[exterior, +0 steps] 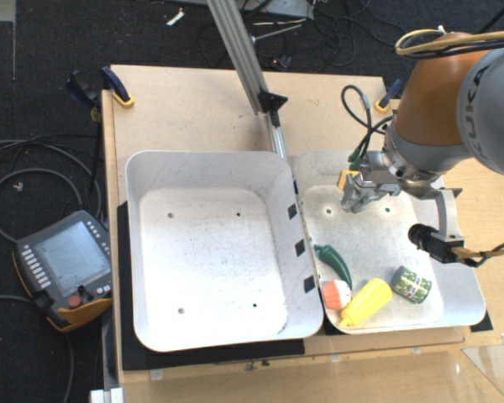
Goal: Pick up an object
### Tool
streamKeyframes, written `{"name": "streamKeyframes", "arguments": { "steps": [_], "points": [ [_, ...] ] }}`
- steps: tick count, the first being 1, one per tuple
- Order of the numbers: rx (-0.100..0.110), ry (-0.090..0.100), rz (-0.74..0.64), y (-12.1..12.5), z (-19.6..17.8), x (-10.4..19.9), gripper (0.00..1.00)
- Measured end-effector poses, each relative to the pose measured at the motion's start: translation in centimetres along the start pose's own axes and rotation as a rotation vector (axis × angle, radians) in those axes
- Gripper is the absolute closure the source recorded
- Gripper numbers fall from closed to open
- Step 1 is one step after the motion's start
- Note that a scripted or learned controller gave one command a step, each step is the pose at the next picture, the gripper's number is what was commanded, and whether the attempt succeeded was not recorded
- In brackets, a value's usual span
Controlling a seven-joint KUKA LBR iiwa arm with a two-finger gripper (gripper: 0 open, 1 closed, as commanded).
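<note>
In the right bin point(454, 309) lie several small objects near its front edge: a green curved pepper-like piece point(334, 263), a red and white piece point(335, 292), a yellow block point(367, 301) and a small green patterned can point(412, 285). My gripper point(354, 200) hangs over the back part of the right bin, well behind these objects, pointing down. Nothing shows between its fingers.
The left bin point(151, 183) sits beside the right one, its raised wall between them. A metal pole point(239, 44) slants over the bench behind the bins. A black camera unit point(428, 240) and cables hang off the arm's wrist. A teach pendant point(63, 263) lies off the bench's left.
</note>
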State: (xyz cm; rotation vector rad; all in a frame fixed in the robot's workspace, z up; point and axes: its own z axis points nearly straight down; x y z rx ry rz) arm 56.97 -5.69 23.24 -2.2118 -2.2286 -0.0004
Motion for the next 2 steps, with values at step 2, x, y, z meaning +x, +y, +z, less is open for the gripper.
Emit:
{"name": "streamKeyframes", "arguments": {
  "steps": [2],
  "points": [
    [-0.002,0.0,-0.001,-0.7,-1.5,11.6,1.0]
  ]
}}
